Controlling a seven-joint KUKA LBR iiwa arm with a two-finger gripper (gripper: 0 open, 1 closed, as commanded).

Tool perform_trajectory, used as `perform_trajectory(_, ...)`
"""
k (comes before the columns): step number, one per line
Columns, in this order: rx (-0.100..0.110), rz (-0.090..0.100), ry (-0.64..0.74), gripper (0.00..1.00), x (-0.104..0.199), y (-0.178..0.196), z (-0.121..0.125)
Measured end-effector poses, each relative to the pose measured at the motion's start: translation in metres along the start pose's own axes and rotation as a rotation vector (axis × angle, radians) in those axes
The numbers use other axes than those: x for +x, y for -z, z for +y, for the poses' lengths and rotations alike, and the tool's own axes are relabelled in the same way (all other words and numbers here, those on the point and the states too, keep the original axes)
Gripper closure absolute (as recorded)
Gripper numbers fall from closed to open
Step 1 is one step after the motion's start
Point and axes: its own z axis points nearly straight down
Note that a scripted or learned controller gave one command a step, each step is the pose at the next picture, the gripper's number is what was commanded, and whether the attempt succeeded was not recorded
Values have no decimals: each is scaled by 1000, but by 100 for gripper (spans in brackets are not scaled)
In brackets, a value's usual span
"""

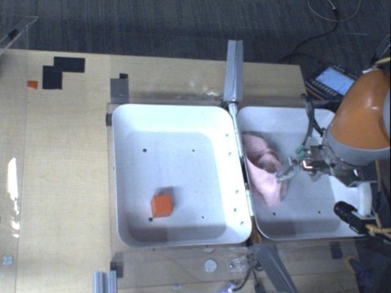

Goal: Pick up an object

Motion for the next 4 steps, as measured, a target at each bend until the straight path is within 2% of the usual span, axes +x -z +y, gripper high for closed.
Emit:
perform_trajectory(1, -1, 0, -71, 0, -19, -86, 58)
perform_trajectory(2, -11, -2, 87, 0, -50, -102, 173)
perform_trajectory(3, -20, -4, 152, 0, -18, -100, 122)
perform_trajectory(4, -25, -7, 305, 0, -18, -100, 81)
